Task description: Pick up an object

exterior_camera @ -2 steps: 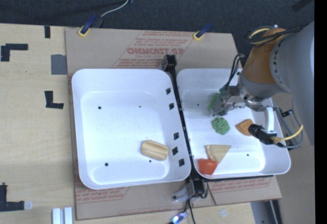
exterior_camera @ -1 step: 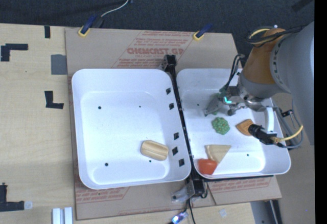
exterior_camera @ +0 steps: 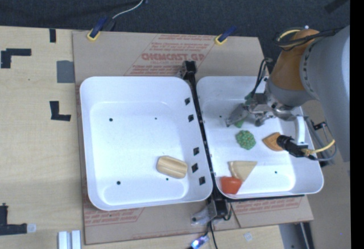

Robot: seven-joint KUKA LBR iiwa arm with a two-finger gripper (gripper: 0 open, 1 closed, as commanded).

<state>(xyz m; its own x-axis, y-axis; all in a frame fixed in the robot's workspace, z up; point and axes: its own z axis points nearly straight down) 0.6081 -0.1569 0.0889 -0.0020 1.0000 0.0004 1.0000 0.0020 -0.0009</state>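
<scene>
Gripper [exterior_camera: 245, 119] hung just above-left of green broccoli piece [exterior_camera: 245, 139] in right bin [exterior_camera: 284, 185], fingers apart, nothing between. Risk: descent off-centre, fingertip nudged round broccoli toward orange piece [exterior_camera: 272, 141] beside it, closing on air.
</scene>
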